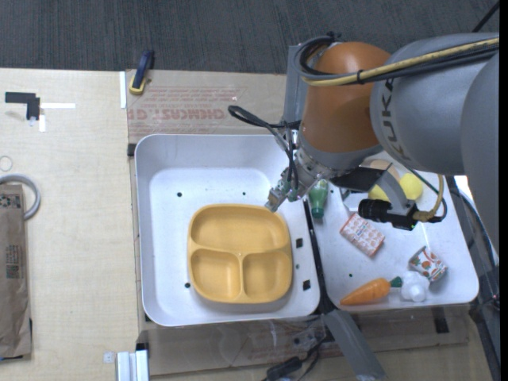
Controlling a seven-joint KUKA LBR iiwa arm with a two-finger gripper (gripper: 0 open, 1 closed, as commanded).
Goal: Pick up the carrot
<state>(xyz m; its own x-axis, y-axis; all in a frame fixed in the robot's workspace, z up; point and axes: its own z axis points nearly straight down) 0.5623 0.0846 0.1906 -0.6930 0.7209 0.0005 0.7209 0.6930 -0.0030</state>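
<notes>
The carrot [367,291], orange with a green top, lies near the front edge of the right bin [444,296]. My gripper [279,198] hangs over the left bin [159,236], just beyond the far right corner of the yellow divided plate [239,252], well away from the carrot. Nothing shows between its fingertips.
In the right bin lie a green bottle [318,200], a red-and-white patterned packet [363,235], a yellow thing [403,186], a small printed cup [428,264] and a white lump [413,290]. A cardboard sheet [198,105] sits behind the bins.
</notes>
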